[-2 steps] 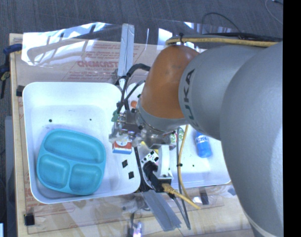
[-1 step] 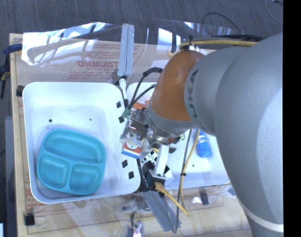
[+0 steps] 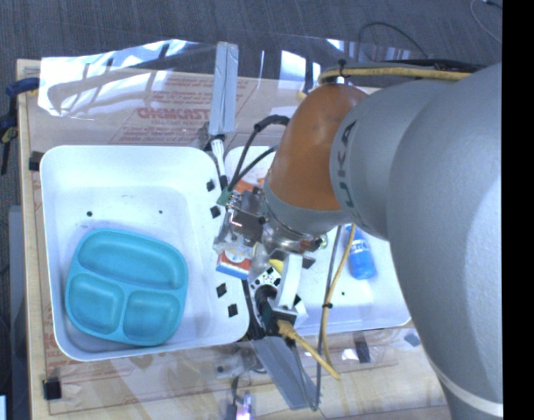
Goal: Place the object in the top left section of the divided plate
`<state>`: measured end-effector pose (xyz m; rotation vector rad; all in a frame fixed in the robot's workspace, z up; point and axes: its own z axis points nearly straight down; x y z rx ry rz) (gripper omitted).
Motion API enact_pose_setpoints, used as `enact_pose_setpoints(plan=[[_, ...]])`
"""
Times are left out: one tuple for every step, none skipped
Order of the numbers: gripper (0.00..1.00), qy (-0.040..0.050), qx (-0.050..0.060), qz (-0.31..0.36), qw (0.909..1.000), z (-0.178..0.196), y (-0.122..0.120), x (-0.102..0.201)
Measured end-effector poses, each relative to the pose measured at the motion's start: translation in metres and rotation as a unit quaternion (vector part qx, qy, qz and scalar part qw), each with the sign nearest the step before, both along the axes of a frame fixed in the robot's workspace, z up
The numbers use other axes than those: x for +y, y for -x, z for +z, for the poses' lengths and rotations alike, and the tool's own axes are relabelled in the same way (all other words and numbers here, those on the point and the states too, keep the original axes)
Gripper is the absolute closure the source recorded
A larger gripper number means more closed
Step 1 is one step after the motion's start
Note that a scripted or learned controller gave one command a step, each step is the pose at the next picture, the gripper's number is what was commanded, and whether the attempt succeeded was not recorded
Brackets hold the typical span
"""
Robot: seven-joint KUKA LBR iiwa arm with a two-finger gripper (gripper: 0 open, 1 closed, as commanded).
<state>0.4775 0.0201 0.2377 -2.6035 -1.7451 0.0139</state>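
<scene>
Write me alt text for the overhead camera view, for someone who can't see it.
A large grey robot arm with an orange band reaches in from the right, its wrist hanging over the divide between two white bins. A blue divided plate lies in the left bin, all three sections bare. A blue object lies in the right bin, partly hidden by the arm.

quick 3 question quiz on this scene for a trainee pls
1. True or false: the divided plate lies in the left bin.
2. How many sections does the plate have? A) two B) three C) four
3. Fill in: the blue bottle lies in the ____ bin.

Key: 1 true; 2 B; 3 right
</scene>
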Motion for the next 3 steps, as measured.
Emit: enact_pose_setpoints(plan=[[1.0,0.0007,-0.001,0.038,0.9993,-0.049,0.002,0.027],[1.0,0.0006,-0.003,-0.002,1.0,0.0,0.001,0.084],[1.0,0.0017,-0.001,-0.094,0.9955,-0.049,0.002,0.039]])
